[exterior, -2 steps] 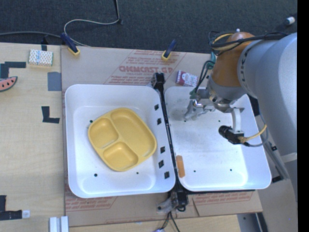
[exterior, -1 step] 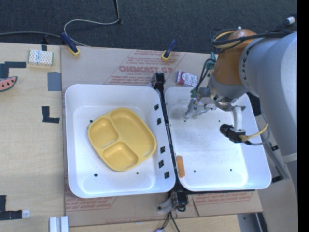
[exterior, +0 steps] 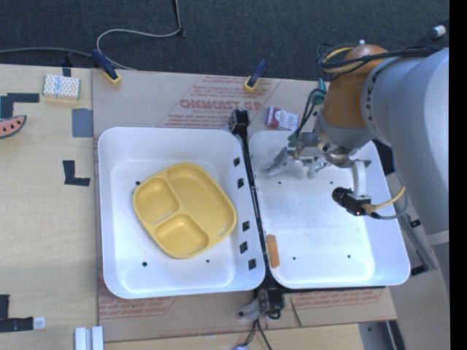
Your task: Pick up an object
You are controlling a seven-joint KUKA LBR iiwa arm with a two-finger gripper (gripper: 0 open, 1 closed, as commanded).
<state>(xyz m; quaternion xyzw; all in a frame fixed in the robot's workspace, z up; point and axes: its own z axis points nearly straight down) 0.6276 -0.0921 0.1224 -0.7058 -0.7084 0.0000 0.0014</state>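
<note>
The gripper (exterior: 292,162) sits in the upper part of the right bin (exterior: 379,265), right of the frame's centre, low over the white floor near the bin's top-left corner. Whether the claw is released or clenched I cannot tell from this slanted view. Nothing shows between it and the bin floor.

A small orange object (exterior: 272,250) lies against the right bin's left wall, in the lower middle of the frame, well below and slightly left of the gripper, apart from it.

In the left bin (exterior: 117,268), a yellow divided tray (exterior: 184,208) lies flat at the centre, with three compartments facing up. It is well to the left of the gripper, across the divider between the bins.

A small red-and-white packet (exterior: 280,118) lies on the cardboard just above the right bin's top edge, near the gripper but outside the bin.
</note>
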